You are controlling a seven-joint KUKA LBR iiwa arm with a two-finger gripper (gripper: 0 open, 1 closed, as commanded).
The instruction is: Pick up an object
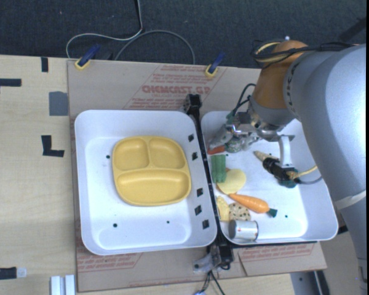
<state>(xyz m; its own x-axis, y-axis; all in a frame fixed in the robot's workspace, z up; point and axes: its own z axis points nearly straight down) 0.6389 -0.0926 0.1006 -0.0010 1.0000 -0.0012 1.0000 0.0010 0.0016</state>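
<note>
My gripper is low in the right bin, at its far left corner close to the dividing wall. A small red-orange piece lies right under its tip, and I cannot see whether they touch. Just nearer the camera lie a green block and a pale yellow disc. Toward the front of the bin are an orange carrot, a speckled cracker, a yellow piece and a silver can.
The left bin holds a yellow divided plate. My grey arm covers the right bin's far right side. A black cable end hangs over the middle of the right bin. Black clips line the wall between the bins.
</note>
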